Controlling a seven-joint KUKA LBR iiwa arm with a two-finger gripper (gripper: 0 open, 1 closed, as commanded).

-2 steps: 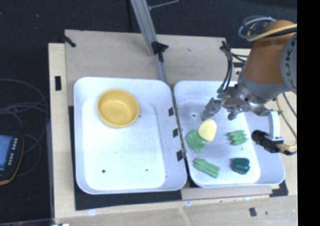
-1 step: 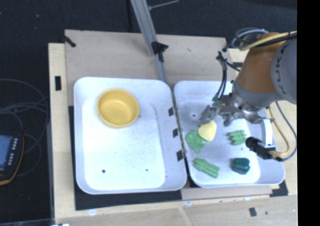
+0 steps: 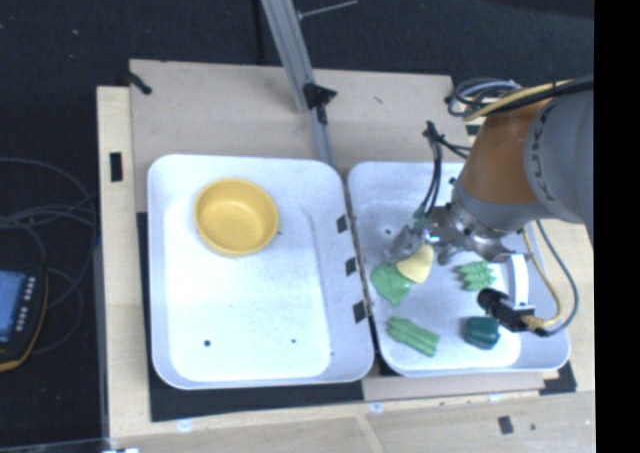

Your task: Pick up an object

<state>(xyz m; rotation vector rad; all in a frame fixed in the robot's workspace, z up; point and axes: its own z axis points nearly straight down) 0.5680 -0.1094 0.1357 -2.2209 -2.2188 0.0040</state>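
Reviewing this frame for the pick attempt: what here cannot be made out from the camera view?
- Hand: the wrist above it covers its fingers, so open or shut cannot be read.
- Pale yellow object: partly under the hand; whether it is gripped or just lying there is unclear.
- Right bin: its far right part is covered by the arm.
- Green pieces: too small and blurred to identify.
- Dark teal object: shape unclear at this resolution.
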